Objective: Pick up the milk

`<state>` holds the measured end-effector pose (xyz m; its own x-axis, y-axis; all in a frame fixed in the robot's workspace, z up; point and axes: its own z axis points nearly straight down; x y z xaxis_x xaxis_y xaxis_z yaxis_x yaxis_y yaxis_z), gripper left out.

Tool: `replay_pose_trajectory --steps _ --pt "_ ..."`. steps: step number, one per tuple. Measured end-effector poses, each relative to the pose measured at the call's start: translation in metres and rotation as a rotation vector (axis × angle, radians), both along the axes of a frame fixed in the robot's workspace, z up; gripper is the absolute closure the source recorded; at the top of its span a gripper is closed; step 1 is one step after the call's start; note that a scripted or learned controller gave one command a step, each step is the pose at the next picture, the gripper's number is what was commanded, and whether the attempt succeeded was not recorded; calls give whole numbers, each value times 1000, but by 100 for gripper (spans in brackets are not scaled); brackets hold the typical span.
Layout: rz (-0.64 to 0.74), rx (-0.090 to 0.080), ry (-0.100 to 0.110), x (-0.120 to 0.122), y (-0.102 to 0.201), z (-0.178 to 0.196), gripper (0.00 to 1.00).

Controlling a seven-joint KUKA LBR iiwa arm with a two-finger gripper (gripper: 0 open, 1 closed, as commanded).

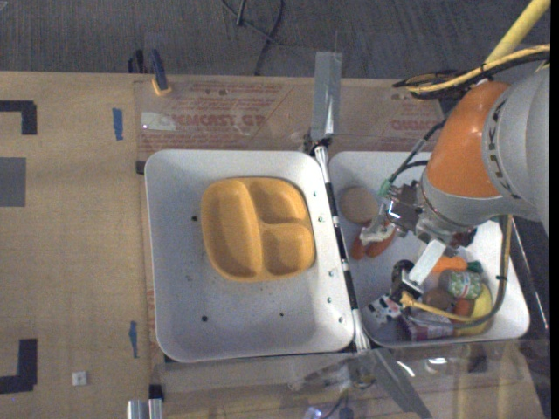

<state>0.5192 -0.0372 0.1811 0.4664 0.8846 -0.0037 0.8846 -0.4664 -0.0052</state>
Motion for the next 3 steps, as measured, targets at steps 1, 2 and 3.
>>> replay_pose_trajectory --steps 1,2,3 --pt "-302 0 4 -41 -50 0 0" --pt "-360 -2 1 27 25 2 0" --pt "-396 -5 0 -39 28 168 0"
